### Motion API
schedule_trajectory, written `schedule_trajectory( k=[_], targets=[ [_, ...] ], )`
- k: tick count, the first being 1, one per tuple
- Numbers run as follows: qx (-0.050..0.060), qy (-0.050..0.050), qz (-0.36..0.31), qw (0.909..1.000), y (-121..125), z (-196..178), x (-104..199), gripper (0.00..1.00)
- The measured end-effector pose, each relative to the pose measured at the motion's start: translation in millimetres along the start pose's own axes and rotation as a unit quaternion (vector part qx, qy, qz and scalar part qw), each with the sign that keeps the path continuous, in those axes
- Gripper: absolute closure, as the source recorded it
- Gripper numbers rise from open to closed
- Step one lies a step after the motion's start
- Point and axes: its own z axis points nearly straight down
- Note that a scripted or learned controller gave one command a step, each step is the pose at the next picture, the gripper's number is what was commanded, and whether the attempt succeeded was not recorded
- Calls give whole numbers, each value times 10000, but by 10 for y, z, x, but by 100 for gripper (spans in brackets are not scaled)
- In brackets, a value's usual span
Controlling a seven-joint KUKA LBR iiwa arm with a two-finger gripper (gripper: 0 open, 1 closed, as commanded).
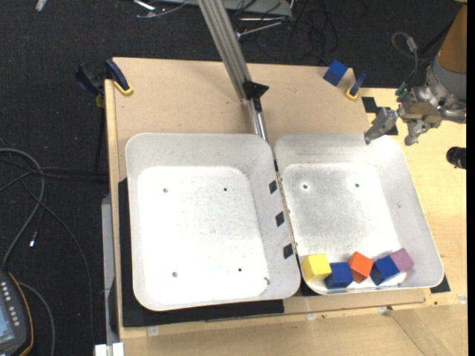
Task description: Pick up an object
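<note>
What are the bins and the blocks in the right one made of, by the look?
Bins: probably thin moulded plastic, white and matte, with rounded corners, a shallow curved rim and grey scuffing across the floors. Blocks, e.g. the yellow one and the orange one: solid-coloured cubes with a dull, non-reflective surface; foam or painted wood, can't tell which.

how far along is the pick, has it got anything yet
Nothing looks picked yet. The gripper hangs above the far right corner of the right bin, its fingers apart with nothing between them. The yellow block, two blue blocks, orange block and purple block all sit along the bin's near edge. Left: travel to that cluster, descend, close on one and lift.
</note>
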Motion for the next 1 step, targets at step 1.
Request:
schedule_trajectory(
  k=[1],
  targets=[
    [25, 11, 21, 10000, -374, 308, 200, 0]
  ],
)
